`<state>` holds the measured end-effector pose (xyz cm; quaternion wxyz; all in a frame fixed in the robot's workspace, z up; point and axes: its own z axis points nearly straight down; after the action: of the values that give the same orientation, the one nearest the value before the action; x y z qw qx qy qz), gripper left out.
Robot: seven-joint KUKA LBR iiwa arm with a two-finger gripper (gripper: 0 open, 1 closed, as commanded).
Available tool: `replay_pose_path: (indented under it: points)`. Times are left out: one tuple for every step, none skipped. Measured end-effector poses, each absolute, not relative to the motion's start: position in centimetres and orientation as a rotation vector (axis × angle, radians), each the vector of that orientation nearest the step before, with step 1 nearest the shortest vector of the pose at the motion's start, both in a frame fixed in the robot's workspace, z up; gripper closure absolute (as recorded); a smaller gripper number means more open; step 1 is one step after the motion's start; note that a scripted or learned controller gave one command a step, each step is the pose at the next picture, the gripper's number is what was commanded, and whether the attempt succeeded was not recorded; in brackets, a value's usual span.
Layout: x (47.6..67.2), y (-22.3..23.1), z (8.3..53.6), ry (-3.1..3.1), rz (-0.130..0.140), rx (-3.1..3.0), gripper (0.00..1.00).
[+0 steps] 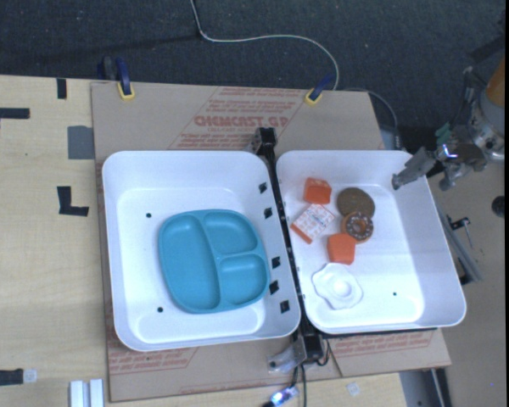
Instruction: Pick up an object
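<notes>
Nothing picked yet. Gripper [424, 170] hangs at the right bin's [433, 253] far right edge; can't tell open or shut, nothing seen in it. Toy food, e.g. donut [358, 225], sits mid-bin, untouched.

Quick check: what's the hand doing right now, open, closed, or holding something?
Hand: over the right bin's upper right rim, nothing seen in it; open or closed cannot be told.
</notes>
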<state>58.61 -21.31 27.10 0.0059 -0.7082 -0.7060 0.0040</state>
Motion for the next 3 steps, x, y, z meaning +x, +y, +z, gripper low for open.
replay_pose_path:
  points:
    - [58.8,-21.2,27.9,-2.222,0.002,-2.220,0.00]
    - [59.4,-21.4,23.4,-2.221,0.006,-2.218,0.00]
    - [59.3,-20.4,17.6,-2.220,0.006,-2.217,0.00]
